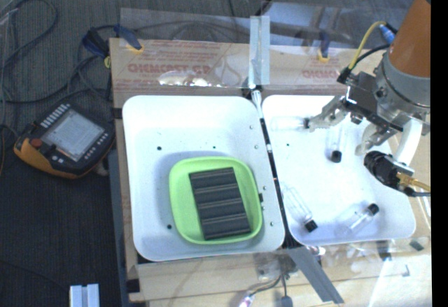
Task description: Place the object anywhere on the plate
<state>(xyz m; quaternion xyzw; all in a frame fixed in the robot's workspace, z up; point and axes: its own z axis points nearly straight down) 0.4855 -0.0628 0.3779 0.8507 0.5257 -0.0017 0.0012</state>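
Note:
A green square plate (179, 190) lies in the left bin (143, 131), toward its front. A dark grey ribbed block (220, 202) rests flat on the plate and covers most of its middle. My gripper (344, 131) hangs over the back of the right bin (308, 180), well to the right of the plate. Its two fingers are spread apart, and I see nothing held between them. A small clear vial with a black cap (334, 146) lies in the bin just beneath the gripper.
Two more clear vials with black caps lie near the right bin's front, one at the left (299, 211) and one at the right (358, 217). A cardboard wall (182, 68) stands behind both bins. A teach pendant (66, 139) sits on the floor at the left.

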